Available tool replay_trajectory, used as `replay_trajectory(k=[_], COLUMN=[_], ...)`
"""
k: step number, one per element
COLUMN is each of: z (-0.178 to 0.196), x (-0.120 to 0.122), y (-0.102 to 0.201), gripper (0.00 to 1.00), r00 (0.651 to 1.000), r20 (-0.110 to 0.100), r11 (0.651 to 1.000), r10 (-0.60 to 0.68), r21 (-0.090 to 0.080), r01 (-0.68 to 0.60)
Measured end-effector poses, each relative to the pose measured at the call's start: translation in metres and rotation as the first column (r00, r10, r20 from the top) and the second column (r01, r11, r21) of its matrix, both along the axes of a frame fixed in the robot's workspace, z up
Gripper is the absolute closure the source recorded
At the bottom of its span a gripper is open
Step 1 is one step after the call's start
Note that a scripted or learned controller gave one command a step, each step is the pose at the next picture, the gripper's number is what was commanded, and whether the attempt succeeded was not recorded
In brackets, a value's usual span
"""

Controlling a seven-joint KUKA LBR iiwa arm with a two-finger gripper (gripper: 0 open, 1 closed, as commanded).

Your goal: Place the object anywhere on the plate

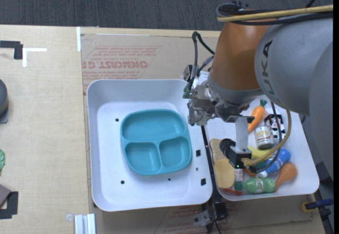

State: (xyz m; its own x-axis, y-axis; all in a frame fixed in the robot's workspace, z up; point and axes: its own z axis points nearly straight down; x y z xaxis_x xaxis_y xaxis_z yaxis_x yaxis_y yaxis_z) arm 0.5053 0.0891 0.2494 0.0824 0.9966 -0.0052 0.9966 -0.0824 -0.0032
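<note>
1. My gripper (pixel 197 116) hangs over the divide between the bins, just beside the teal three-compartment plastic plate (pixel 153 128) in the left white bin (pixel 106 174). Open or closed, I cannot tell.
2. I see nothing held. The likely objects, an orange plastic carrot (pixel 256 115) and a green plastic bottle (pixel 259 186) among them, lie heaped in the right white bin (pixel 310 172).
3. So I judge picking is the step in hand. Next: descend on one item, grasp it, lift it and cross to the plate.
</note>
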Motion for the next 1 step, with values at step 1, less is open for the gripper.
replay_trajectory(k=[1], z=[0.0], x=[0.0], y=[0.0], gripper=[0.0], r00=[1.0], r20=[0.0], r11=[1.0], r10=[0.0], r21=[0.0], r01=[0.0])
